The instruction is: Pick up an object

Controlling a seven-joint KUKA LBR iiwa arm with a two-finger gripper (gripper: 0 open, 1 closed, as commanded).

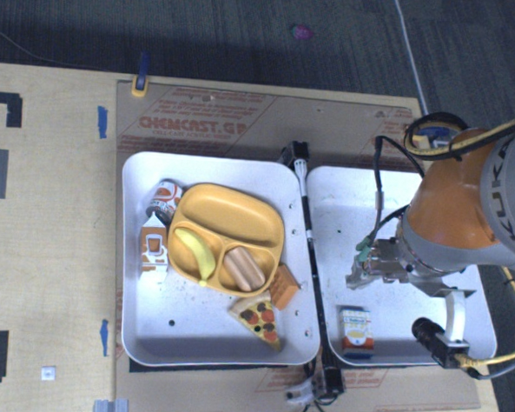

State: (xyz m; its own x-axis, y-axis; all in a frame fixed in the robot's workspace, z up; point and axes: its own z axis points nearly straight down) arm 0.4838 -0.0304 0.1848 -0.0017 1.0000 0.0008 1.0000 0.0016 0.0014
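A grey arm [466,205] with an orange band reaches in from the right side of the frame and hangs over the right bin [327,214]. Its claw [371,267] sits over the middle of that bin, seen from above; the wrist and cables cover it, so whether it is open or closed, and whether it has hold of anything, cannot be told.

Below the claw, near the lower edge of the right bin, a small carton [355,328] with a white, blue and orange label lies on the bin floor, apart from the claw.

The left bin [137,324] carries most of the things. A yellow divided plate [226,237] takes up its middle. A banana [196,253] lies in the plate's lower left compartment and a sausage [245,269] in its lower right compartment. A can [163,200] lies at the plate's upper left edge, and an orange and white box [153,245] lies just below the can, against the plate's left side. A brown piece of bread [284,286] rests beside the plate's lower right rim, and a pizza slice [258,318] lies just below it.

Both bins stand side by side on a brown board [210,119] laid on the pale tabletop [38,231]. A black clamp [295,153] sits at the top of the gap between the bins.
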